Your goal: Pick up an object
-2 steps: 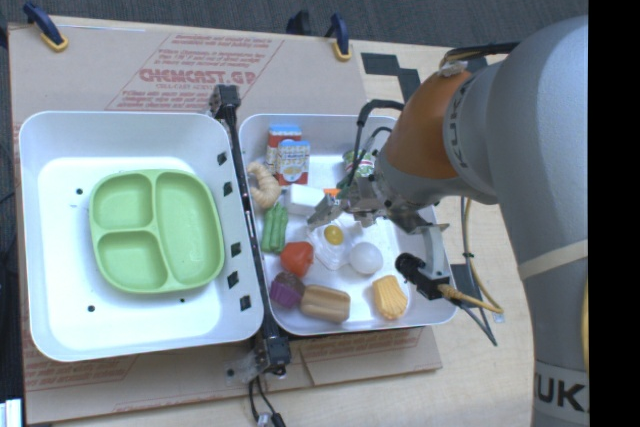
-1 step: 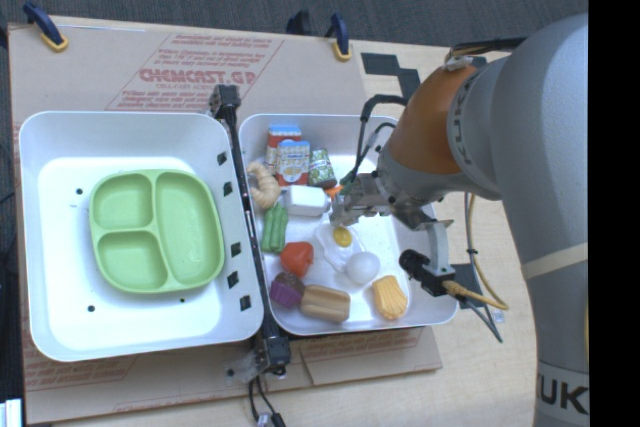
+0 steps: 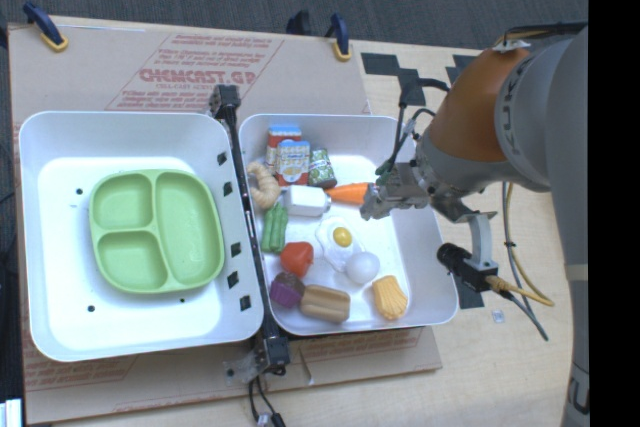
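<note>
Carrot (image 3: 349, 194), a small orange toy cone, lies on its side in the right bin (image 3: 425, 300), just right of the white block (image 3: 306, 201) that serves as the landmark here, with its thick end toward the block and its narrow end running under the tool (image 3: 381, 203). The right bin is crowded with toy food: up from the white block sit a red-and-blue packet (image 3: 285, 135), a printed carton (image 3: 294, 161) and a dark green packet (image 3: 321, 170); to the block's left are a tan pretzel-like piece (image 3: 263, 185) and, slightly lower, a green pea pod (image 3: 273, 228); below the block lie a fried egg (image 3: 341, 238), a white egg (image 3: 361, 266), a red tomato (image 3: 296, 258), a purple piece (image 3: 286, 290), a brown roll (image 3: 326, 303) and a yellow corn cob (image 3: 390, 297). Far left of the block, the left bin (image 3: 40, 315) holds a pale green divided plate (image 3: 156, 230) with three compartments. Both bins rest on a cardboard-covered surface (image 3: 130, 55). The tool sits low over the right bin, right of the block, touching or just above the carrot's narrow end; how far open it is cannot be made out, nor can it be told whether it has hold of anything.
</note>
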Available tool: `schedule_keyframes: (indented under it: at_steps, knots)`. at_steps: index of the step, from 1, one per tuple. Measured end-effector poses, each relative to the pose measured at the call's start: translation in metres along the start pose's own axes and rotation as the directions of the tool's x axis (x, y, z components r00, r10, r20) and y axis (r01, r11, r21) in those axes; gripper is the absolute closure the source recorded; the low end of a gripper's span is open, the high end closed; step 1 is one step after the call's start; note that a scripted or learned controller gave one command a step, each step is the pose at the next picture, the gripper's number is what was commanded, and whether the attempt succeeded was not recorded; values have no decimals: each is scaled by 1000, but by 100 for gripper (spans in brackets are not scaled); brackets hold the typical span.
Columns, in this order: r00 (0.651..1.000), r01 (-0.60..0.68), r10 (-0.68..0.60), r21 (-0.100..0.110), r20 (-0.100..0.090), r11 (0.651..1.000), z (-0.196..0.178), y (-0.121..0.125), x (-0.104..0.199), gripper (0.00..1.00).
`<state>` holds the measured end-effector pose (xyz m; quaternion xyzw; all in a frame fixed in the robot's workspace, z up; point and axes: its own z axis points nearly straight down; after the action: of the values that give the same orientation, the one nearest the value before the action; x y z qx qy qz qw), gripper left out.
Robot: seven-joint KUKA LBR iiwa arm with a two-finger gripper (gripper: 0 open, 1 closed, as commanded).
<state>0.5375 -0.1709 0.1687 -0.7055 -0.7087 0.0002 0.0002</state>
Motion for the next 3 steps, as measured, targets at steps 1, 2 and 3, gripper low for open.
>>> schedule_keyframes:
  at_steps: [1, 2, 3]
  knots:
    - [1000, 0, 0, 0, 0, 1000, -14, 18, -40, 100]
    - [1000, 1, -1, -2, 1, 1000, -17, 96, -40, 100]
    - [1000, 1, -1, -2, 1, 1000, -17, 95, -40, 0]
